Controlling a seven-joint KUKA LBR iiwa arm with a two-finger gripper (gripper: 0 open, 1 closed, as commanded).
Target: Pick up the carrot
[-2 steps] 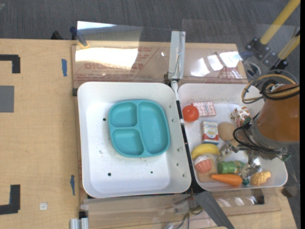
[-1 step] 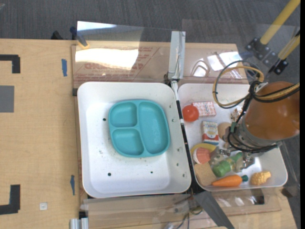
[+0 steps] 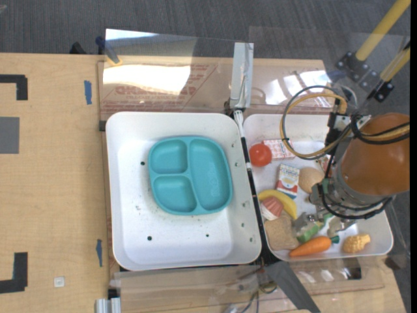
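- Gripper (image 3: 317,225) low in the right bin (image 3: 384,240), under the bulky orange-banded wrist (image 3: 374,162); whether it is open or closed I cannot tell, the metal parts blur into clutter
- Nothing seen between the jaws; no hold on anything claimed
- Carrot (image 3: 311,246) lies just below the jaws, toward the bin's near wall; close beside them, contact unclear
- Carrot's long axis runs nearly left-right, tilted slightly, thick end to the right where the green top (image 3: 333,239) sits, tip to the left
- Judgement: the coming move turns on a short drop straight onto the carrot's middle, jaws closing across its width, not along its length
- Left of the jaws: a tan flat piece, maybe bread (image 3: 280,232), touching or nearly touching the carrot tip
- Up-left of the jaws: banana (image 3: 279,202), then a small carton (image 3: 288,178), then a tomato (image 3: 260,154) farther out
- Right of the jaws: a yellow lumpy item (image 3: 356,242), just clear of the carrot top
- Risk, as judged: crowding; a skewed descent could nudge the bread or pin the carrot against the wall
- Well off to the left, the other bin (image 3: 130,175) holds a teal divided plate (image 3: 190,175); not involved
- Hidden: wrist and cables (image 3: 306,122) cover the bin's right-middle; a pale round item (image 3: 311,176) is partly covered, identity unsure
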